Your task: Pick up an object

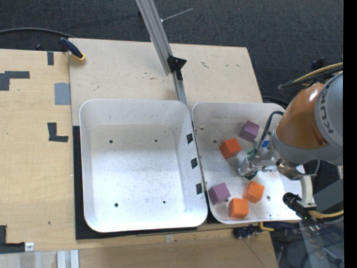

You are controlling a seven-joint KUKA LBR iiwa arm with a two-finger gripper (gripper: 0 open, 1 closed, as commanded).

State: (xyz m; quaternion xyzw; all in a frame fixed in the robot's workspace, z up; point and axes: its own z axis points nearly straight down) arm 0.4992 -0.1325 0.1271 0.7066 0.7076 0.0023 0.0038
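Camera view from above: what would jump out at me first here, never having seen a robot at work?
The arm with its bright orange band, reaching in from the right over the right bin. Its gripper hangs low among small blocks: three orange and two purple. Beside it sits the left bin, big and white.

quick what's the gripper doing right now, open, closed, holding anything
Gripper: low in the right bin, among the orange and purple blocks; open or closed cannot be told, and no block is seen between its fingers.
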